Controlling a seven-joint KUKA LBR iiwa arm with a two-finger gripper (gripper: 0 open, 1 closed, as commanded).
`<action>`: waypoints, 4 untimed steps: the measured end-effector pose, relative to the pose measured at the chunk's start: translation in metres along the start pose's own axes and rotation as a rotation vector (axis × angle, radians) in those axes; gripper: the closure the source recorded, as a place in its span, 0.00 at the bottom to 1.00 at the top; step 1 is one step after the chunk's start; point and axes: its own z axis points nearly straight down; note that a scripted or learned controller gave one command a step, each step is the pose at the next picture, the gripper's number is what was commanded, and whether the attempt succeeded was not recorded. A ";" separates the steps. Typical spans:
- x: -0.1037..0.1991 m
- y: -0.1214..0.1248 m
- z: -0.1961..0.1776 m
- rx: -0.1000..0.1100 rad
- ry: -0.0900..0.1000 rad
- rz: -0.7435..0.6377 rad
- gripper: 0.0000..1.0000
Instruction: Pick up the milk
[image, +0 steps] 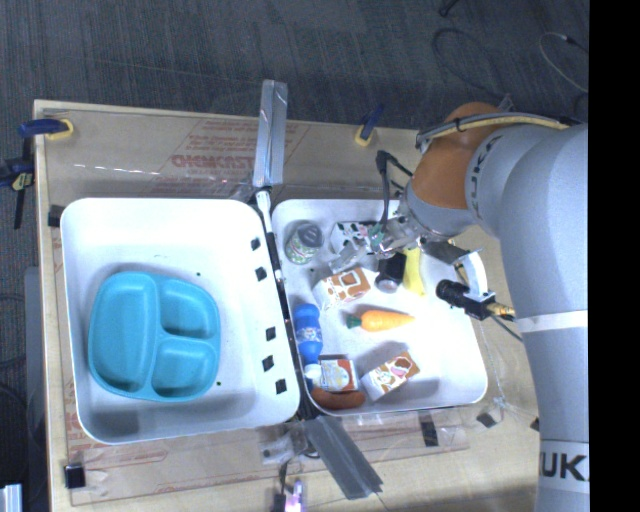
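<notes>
a: starting furthest left of the gripper (372, 240): passing over the blue plate (155, 335) in the left bin (75, 225), well apart and out of the way.

b: and closer in?

a: hovering over the back of the right bin (470, 385), with the can (303, 240) just to its left and the blue bottle (307, 335) lower down on the same side by the dividing wall.

b: finding the milk where?

a: taking the milk carton (348, 287) as the one lying just below and slightly left of the gripper, tilted, long axis slanting up to the right.

b: gripping anything?

a: not telling from this angle, neither how wide nor whether holding.

b: having room?

a: looking tight: crowding in on the right with the carrot (380, 320) just beyond the carton and a yellow piece (413, 272) beside the gripper. judging a short drop down-left as needed.
</notes>
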 end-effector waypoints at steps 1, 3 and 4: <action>0.000 -0.003 0.003 0.008 0.002 -0.117 0.00; -0.009 0.028 -0.145 0.013 0.007 0.169 0.00; -0.009 0.031 -0.016 -0.002 -0.001 0.038 0.00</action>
